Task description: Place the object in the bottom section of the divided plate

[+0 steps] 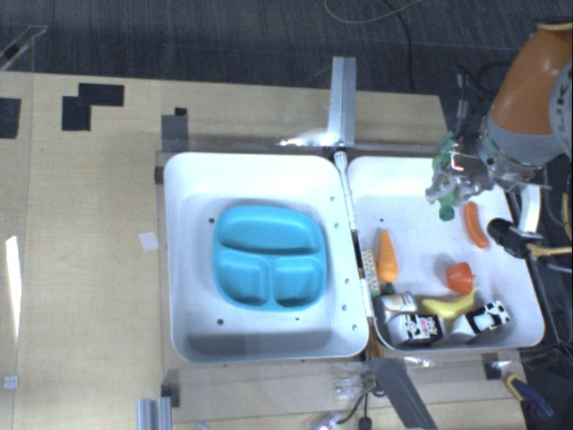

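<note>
My claw: my two-finger gripper hangs over the far part of the right white bin; whether it is wide or narrow I cannot tell, and I see nothing clearly held in it.

Likeliest target: the task names no object, so I judge it to be the nearest one, the small orange-red sausage-shaped toy.

Key relation: that toy lies just to the right of my claw and a little nearer the near edge, close beside a small green piece under the claw tip. Its long axis runs far-to-near, leaning slightly rightward at the near end.

Its look: smooth, rounded ends, slim, lying flat on the bin floor.

Other candidates: an orange carrot-shaped toy by the divider, a red tomato-like toy, a yellow banana-shaped toy and black-and-white cartons along the near wall.

Destination: the light blue three-section plastic plate in the left white bin, well apart to my left.

Step, as I judge it: grasp not yet made.
</note>
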Available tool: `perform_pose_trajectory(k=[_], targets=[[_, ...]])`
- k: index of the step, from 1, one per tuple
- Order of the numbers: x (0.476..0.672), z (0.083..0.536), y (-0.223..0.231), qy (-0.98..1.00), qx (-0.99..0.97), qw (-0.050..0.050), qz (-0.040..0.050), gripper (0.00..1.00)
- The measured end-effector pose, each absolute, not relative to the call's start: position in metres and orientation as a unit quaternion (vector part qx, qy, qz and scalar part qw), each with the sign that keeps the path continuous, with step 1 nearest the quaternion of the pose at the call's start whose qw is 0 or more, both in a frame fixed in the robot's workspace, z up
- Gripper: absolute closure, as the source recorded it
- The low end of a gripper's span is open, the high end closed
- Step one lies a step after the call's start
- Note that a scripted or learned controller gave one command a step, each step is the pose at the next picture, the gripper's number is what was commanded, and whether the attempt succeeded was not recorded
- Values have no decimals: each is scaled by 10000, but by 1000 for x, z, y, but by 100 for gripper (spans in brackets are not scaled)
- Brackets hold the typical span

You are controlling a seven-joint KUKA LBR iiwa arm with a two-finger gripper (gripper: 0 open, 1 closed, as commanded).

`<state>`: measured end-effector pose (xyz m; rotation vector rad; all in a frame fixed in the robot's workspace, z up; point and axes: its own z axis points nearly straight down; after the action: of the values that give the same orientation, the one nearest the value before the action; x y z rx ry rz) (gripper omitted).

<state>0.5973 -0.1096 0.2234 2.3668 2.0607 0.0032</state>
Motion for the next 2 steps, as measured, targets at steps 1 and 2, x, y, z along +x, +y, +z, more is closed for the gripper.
perform_pose_trajectory(k=[1, 2], targets=[[597, 224, -110, 6566, 7543, 20, 12, 0], [548, 206, -33, 7422, 6701, 12, 13, 0]])
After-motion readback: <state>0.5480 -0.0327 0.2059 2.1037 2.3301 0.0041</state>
